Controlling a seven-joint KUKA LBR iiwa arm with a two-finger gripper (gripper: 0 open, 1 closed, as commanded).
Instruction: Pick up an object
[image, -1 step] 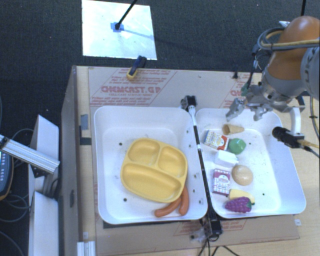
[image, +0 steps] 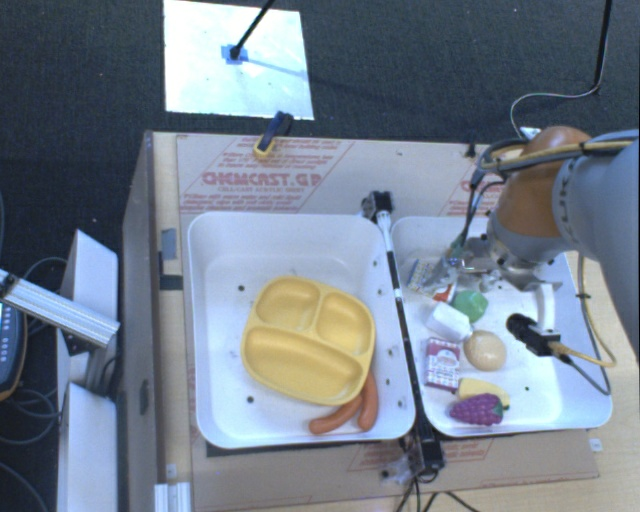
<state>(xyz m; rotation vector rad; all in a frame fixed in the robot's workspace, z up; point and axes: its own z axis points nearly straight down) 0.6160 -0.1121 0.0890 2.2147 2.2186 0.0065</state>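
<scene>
Pincer (image: 462, 272) low in right bin (image: 580, 395) near green object (image: 470, 303), white block (image: 449, 320); its opening impossible to tell.

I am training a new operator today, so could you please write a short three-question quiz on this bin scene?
1. True or false: the yellow tray lies in the left bin.
2. Which lies nearest the purple grapes? A) the green object B) the yellow piece C) the sausages
3. Fill in: the claw is over the ____ bin.

Key: 1 true; 2 B; 3 right.
</scene>
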